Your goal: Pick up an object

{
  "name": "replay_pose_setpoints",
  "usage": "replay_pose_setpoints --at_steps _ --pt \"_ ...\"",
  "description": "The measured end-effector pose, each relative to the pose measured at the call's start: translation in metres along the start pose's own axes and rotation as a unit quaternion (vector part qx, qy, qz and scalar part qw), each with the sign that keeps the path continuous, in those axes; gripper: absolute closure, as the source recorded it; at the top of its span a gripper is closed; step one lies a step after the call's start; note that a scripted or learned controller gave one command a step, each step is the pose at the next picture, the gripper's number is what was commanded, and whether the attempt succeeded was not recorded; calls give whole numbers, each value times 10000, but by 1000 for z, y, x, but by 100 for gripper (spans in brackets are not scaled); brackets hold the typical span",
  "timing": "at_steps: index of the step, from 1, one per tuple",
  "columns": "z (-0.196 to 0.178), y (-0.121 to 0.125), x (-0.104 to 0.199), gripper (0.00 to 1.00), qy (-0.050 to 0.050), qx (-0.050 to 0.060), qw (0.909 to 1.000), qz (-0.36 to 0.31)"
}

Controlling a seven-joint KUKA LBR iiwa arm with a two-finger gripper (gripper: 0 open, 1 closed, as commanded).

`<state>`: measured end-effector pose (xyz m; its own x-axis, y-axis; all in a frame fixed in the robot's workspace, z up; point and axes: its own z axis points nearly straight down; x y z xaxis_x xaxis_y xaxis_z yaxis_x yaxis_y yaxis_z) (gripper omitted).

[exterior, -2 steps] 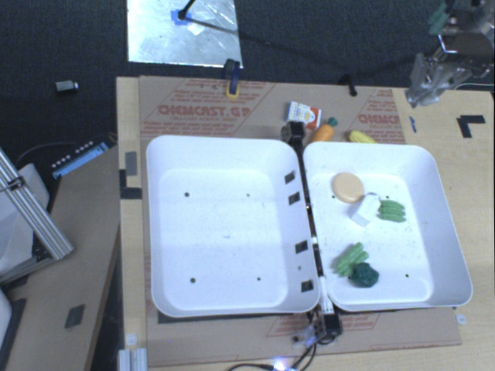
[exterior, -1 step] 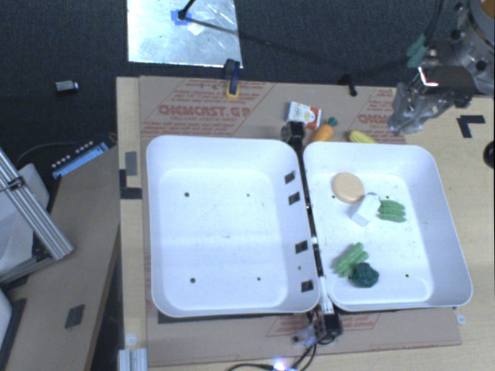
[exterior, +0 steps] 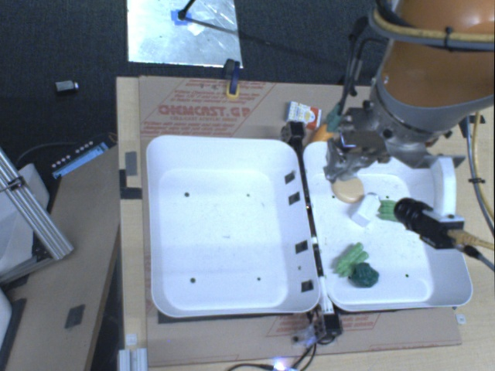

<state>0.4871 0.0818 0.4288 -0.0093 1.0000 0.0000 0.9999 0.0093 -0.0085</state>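
My gripper [exterior: 340, 170] hangs over the back left part of the right bin [exterior: 402, 292], just above a tan round object [exterior: 349, 190]. Whether anything sits between its fingers cannot be made out. A small white block [exterior: 362, 212] lies near the bin's middle, with a light green piece [exterior: 385, 210] beside it, partly behind a black part of the arm [exterior: 421, 221]. Toward the bin's front lie a light green ridged object [exterior: 349, 257] and a dark green lump [exterior: 363, 275], touching each other.
The left bin [exterior: 220, 222] stands beside the right one on a cardboard sheet. An orange and white item [exterior: 305, 116] lies behind the bins. The arm's big orange and grey body [exterior: 437, 52] covers the back right. A shiny metal plate [exterior: 184, 22] lies at the far back.
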Motion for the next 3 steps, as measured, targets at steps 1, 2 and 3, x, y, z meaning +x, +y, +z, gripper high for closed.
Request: replay_pose_setpoints --at_steps 1,2,3 --pt "-111 4 34 100 23 -113 9999 7" --pt "82 9 101 100 -19 32 10000 4" --pt "-24 52 116 100 25 -110 9999 20"
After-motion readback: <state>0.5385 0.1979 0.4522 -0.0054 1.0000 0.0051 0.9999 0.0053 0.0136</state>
